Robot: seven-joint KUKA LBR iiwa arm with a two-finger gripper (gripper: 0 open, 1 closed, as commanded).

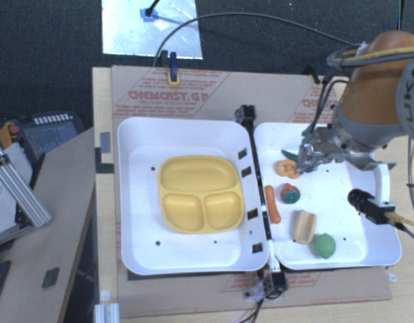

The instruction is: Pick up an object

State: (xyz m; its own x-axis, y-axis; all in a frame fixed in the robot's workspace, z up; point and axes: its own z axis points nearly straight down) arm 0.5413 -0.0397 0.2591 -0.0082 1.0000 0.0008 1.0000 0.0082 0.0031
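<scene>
Right bin (382,244): orange ring-shaped piece (286,169) under the gripper (302,161).

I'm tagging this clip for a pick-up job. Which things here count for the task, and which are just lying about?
For the job:
gripper, low in the right bin
orange ring just beside it
teal ball
orange stick
tan block
green ball

Lying about:
yellow divided tray in the left bin

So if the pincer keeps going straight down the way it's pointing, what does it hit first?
Probably the orange ring-shaped piece lying in the right bin; the pincer sits right above it, though depth is hard to judge.
</scene>
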